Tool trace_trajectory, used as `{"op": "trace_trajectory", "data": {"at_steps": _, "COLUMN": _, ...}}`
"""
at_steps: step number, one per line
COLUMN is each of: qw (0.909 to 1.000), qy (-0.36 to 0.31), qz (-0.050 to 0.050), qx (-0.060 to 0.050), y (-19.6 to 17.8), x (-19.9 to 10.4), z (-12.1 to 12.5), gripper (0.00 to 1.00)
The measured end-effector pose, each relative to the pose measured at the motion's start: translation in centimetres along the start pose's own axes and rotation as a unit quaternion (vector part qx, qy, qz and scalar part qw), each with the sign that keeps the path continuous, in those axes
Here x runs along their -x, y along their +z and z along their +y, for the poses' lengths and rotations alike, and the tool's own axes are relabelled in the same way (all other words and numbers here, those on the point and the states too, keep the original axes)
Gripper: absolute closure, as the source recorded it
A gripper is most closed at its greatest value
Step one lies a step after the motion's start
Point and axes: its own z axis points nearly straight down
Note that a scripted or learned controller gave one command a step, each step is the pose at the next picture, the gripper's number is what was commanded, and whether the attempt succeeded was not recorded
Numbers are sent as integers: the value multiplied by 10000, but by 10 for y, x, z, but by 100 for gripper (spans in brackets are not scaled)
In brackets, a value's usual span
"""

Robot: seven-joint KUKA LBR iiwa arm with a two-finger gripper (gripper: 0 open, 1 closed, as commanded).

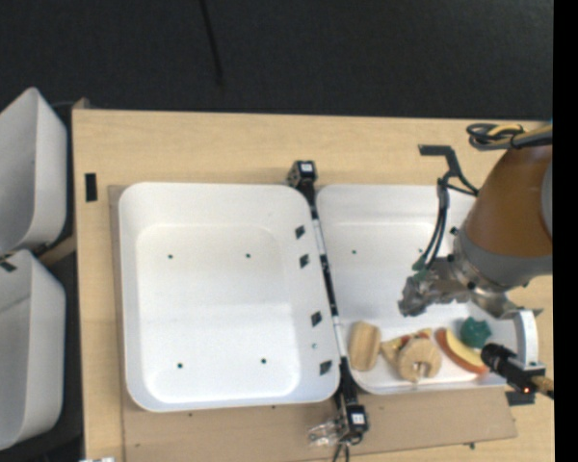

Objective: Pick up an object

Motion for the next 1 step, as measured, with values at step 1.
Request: {"op": "trace_trajectory", "data": {"at_steps": 1, "qw": 10000, "qy": -14, "qz": -23, "qx": 88, "y": -43, "x": 7, "z": 37, "gripper": 100}}
